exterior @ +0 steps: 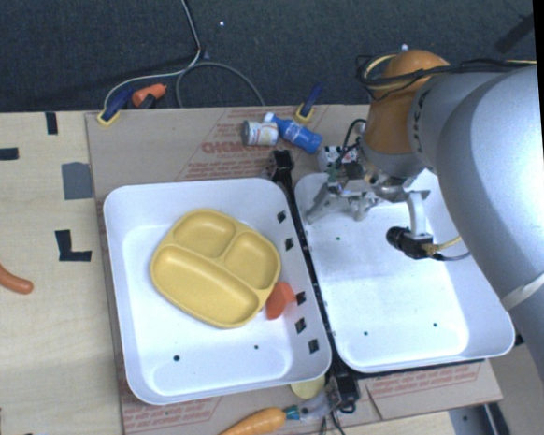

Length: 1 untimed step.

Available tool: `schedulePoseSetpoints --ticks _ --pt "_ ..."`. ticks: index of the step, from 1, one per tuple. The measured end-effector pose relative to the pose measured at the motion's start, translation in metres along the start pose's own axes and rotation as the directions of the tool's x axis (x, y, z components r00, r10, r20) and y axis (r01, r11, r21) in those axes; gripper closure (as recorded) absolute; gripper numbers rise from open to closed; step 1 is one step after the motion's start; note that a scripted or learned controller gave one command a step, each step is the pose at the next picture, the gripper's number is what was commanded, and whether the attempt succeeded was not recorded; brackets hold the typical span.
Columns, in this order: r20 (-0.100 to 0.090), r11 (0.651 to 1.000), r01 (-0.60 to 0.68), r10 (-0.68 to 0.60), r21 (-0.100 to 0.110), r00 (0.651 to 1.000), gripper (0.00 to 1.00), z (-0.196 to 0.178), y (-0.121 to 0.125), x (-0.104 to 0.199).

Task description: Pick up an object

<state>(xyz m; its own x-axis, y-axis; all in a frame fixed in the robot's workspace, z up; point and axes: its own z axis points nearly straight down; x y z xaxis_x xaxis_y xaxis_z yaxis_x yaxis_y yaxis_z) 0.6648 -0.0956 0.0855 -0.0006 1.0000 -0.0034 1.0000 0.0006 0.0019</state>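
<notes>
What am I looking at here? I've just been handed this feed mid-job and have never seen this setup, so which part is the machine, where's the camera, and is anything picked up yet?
One camera looks down at a slant from above the bench. The big grey shape with the orange band is the robot arm, reaching in from the right. Its gripper sits over the far end of the right bin; I see nothing held in it. The left bin holds a yellow divided plate with a small orange piece at its edge. Outside the bins lie a toy carrot, a sausage-shaped toy and a small bottle.

Red printing on the cardboard sheet (pixel 212 150) is too blurred to read
</notes>
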Motion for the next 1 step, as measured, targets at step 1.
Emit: schedulePoseSetpoints --ticks 1 --pt "-0.001 1.000 0.000 0.000 -0.001 1.000 0.00 -0.0008 -0.0233 -0.0033"
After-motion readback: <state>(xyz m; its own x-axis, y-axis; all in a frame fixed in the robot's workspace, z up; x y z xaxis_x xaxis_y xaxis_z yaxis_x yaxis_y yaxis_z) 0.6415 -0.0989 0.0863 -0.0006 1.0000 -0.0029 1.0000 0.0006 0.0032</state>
